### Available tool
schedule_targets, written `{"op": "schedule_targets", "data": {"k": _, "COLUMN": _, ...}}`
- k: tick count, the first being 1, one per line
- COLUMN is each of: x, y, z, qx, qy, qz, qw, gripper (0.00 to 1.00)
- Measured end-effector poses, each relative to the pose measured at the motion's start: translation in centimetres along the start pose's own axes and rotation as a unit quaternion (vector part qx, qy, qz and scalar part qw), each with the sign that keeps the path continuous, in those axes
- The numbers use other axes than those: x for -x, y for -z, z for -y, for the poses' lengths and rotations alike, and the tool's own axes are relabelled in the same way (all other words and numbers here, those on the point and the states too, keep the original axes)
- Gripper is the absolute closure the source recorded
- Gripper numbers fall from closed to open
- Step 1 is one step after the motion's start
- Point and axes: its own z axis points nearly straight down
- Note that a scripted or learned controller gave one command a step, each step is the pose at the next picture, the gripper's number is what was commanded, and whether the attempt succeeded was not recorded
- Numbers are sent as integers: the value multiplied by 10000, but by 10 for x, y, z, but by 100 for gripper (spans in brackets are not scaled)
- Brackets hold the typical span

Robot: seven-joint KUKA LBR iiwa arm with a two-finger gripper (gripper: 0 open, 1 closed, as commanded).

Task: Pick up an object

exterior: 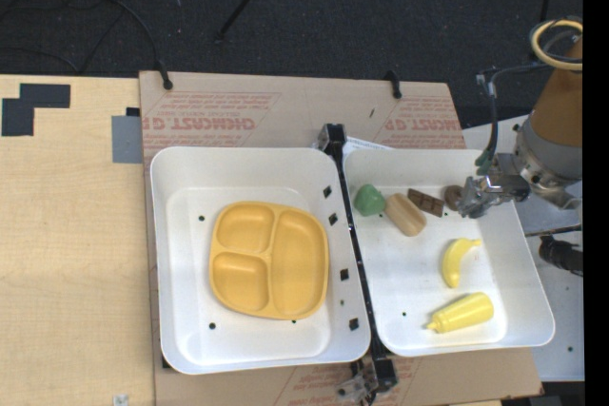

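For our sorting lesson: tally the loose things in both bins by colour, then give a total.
Yellow: 3 – divided plate, banana, squeeze bottle
Green: 1 – rounded object
Tan: 1 – wooden cylinder
Brown: 1 – block
Total: 6

1. Stood side by side, touching along a black clamp strip point(346, 233): two shallow white plastic bins, the left one point(160, 233) and the right one point(535, 299).
2. Lay flat beneath both bins: a brown cardboard sheet with red print point(285, 114), pinned at its far edge by two small black clips point(165, 78).
3. Spread to the left of the cardboard: a pale wooden bench top point(67, 252), marked with a grey rectangle point(125, 138) and a black stepped patch point(33, 103).
4. Trailed over the dark carpet floor point(400, 5) beyond the bench: thin black cables point(124, 5).
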Motion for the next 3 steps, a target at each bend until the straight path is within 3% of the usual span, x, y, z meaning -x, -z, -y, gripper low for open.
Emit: {"op": "schedule_targets", "data": {"k": 3, "x": -164, "y": -14, "z": -36, "qx": -23, "qy": 4, "qz": -2, "qw": 10000, "gripper": 100}}
